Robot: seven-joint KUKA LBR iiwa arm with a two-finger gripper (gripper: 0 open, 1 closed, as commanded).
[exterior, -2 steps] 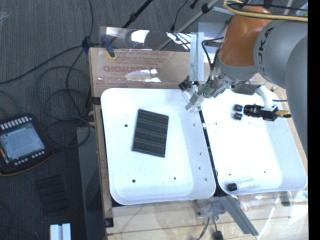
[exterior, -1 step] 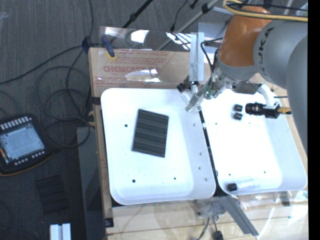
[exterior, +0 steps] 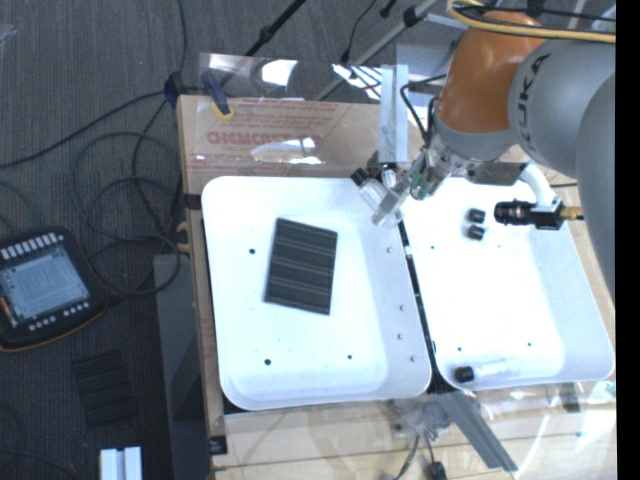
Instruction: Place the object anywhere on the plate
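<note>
Dark grey ribbed rectangular plate [exterior: 302, 265] lying flat in the left white bin [exterior: 230, 358], gripper [exterior: 392, 203] above the bins' shared rim near the far edge, finger state indiscernible, small black objects [exterior: 476, 223] in the right white bin [exterior: 570, 338]

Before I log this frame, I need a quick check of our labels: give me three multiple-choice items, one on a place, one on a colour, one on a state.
1. Where is the plate?
A. left bin
B. right bin
C. the floor

2. What colour is the band on the arm?
A. blue
B. orange
C. green

3. How does the plate lie?
A. flat
B. on edge
C. leaning on a wall

Answers:
1. A, it sits inside the left bin's walls.
2. B, the band above the wrist is orange.
3. A, its whole ribbed face shows from above.
</note>
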